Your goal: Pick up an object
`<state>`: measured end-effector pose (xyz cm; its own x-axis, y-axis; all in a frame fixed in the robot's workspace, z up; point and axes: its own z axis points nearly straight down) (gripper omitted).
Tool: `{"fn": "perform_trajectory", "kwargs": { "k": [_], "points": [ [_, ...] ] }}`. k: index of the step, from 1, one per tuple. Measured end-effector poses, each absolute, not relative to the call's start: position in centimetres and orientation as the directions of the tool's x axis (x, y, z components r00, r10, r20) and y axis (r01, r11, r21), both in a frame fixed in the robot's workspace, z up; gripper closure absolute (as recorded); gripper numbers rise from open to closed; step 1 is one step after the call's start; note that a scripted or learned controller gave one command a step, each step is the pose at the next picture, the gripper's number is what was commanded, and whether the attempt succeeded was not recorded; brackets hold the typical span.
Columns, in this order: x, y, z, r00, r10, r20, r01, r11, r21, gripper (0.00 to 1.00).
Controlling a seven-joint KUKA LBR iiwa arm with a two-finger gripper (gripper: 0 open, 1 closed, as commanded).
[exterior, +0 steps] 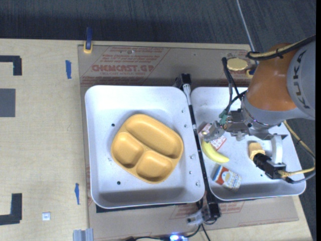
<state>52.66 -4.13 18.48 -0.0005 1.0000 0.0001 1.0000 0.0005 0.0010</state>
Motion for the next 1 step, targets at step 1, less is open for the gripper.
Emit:
{"fn": "perform_trajectory", "kwargs": {
  "k": [1],
  "points": [
    [49.01,-9.89,9.04,0.001,1.0,0.0,1.0,-0.001,0.0,0.0]
  ]
}}
